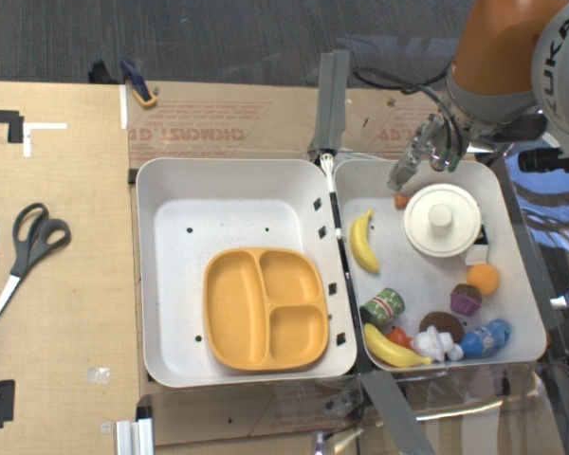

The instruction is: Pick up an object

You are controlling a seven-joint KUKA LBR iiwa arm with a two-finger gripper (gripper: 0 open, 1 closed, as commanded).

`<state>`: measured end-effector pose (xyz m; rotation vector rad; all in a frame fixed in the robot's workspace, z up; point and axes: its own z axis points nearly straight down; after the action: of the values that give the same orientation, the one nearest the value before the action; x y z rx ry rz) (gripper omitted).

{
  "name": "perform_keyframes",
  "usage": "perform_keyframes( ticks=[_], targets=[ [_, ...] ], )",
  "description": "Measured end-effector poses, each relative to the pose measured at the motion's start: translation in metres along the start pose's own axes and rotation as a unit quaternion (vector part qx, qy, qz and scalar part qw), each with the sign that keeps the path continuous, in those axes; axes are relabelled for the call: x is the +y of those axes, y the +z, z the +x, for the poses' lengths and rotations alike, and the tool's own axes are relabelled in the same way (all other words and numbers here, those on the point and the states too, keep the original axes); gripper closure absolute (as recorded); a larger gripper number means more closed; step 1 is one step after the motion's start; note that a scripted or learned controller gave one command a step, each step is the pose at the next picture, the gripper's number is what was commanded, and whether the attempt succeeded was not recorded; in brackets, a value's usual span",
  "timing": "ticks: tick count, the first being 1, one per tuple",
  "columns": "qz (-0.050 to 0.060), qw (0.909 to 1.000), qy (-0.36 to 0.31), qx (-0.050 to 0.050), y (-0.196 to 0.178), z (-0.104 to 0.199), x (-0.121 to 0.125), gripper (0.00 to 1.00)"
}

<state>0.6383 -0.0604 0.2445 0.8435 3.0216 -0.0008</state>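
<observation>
My gripper (425, 162) hangs over the far edge of the right bin (512, 254), its fingers open with nothing between them. Just below its left fingertip lies a small orange piece (400, 200). A white lidded pot (443, 220) stands right in front of the gripper. A banana (362, 242) lies at the bin's left side. Along the near side are a green can (383, 306), a second banana (394, 347), a brown ring (441, 322), a white toy (436, 346), a blue toy (484, 339), a purple cupcake (466, 299) and an orange ball (483, 278).
The left bin (171, 254) holds a yellow divided plate (266, 308). Scissors (24, 249) lie on the wooden bench at the far left. A grey bar (332, 102) stands between the bins at the back. Cardboard (228, 126) lies behind the left bin.
</observation>
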Motion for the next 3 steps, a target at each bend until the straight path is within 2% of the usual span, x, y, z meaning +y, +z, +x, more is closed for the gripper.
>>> perform_keyframes(
  ticks=[1,2,3],
  targets=[
    [0.001,0.9952,0.098,0.002,-0.014,0.082,0.017,1.0],
    [0.001,0.9969,0.079,0.001,-0.032,0.067,0.072,1.0],
    [0.001,0.9969,0.079,0.001,-0.055,0.015,0.03,1.0]
  ],
)
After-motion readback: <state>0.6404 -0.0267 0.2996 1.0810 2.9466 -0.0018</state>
